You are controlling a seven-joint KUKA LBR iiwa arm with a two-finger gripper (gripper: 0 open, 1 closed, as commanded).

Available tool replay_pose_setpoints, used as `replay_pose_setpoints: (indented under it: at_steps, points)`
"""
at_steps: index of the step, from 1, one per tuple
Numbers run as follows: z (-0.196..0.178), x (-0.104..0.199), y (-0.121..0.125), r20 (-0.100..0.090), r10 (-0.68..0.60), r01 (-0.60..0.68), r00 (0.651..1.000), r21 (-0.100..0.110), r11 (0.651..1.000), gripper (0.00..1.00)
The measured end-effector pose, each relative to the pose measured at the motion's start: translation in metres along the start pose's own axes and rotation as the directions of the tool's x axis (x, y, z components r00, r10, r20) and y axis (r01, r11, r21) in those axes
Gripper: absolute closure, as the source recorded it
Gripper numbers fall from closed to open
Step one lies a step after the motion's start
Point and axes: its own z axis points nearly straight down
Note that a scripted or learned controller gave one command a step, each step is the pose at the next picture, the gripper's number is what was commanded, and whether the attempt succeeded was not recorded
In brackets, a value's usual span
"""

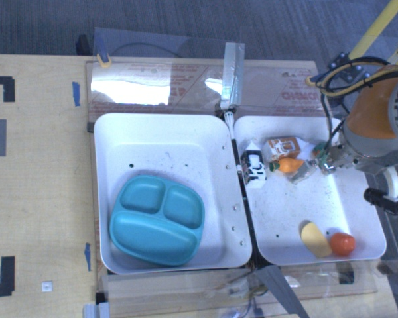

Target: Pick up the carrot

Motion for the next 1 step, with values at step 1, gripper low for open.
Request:
replay_pose_setpoints:
  at_steps: [1]
  points:
    - [0.0023, 0.0135, 0.0541, -0.016, -0.201, 0.202, 0.979, 0.037, 0.979, 0.0]
